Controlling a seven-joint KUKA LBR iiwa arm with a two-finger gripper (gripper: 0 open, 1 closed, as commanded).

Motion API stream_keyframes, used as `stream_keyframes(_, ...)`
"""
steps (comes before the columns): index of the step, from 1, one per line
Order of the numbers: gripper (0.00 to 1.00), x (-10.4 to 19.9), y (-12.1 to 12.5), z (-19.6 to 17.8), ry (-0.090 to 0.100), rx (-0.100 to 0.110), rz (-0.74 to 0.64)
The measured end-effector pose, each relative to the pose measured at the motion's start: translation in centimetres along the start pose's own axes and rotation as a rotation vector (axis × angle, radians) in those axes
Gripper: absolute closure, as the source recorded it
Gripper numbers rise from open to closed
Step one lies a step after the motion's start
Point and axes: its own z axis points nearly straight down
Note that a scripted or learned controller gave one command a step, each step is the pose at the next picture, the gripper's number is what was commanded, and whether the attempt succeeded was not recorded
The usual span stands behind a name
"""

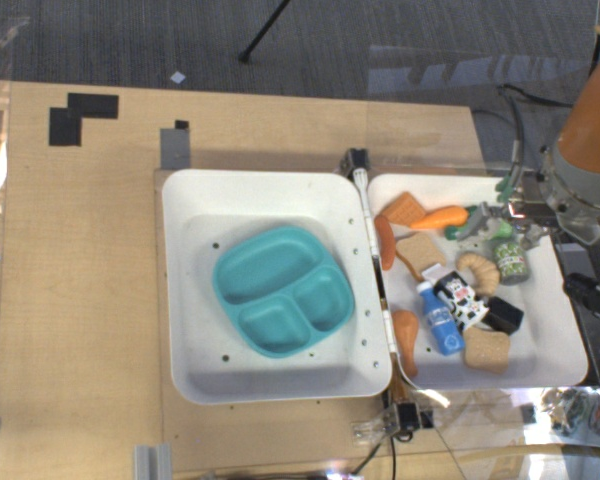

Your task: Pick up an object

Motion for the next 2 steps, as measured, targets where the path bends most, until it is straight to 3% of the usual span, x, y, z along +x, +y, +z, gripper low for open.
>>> stream_keyframes(1, 0.00, -2.1, 0.5, 12.5, 0.002, 0.012, 0.063)
stream_keyframes(2, 0.00, -2.1, -0.3, 18.9, 0.006, -0.012, 0.425)
